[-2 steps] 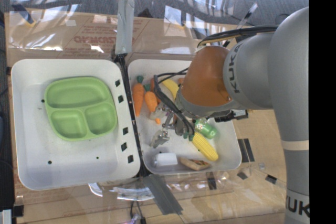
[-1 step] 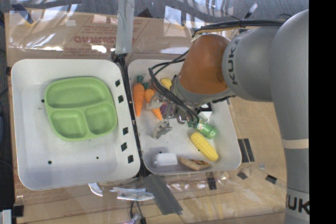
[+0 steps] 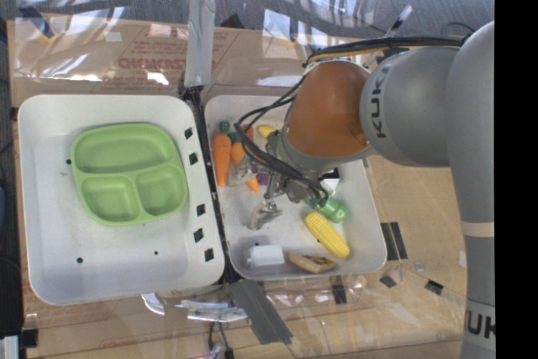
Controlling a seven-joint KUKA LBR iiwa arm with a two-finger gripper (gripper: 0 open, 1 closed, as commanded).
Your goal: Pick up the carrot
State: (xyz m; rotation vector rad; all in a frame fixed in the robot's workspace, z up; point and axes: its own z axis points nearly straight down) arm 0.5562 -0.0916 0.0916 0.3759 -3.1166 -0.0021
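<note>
Hanging over the right bin (image 3: 370,252), gripper (image 3: 267,213) points down at bare bin floor, fingers close together with nothing between them. Carrot (image 3: 221,157) lies up-left of the fingers, apart from them, along the bin's left wall. Corn cob (image 3: 326,234) sits right of the gripper. Green plate (image 3: 129,172) rests in the left bin (image 3: 50,256).

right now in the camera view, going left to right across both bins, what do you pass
green divided plate in the left bin → carrot at the left side of the right bin → hand → corn cob
</note>
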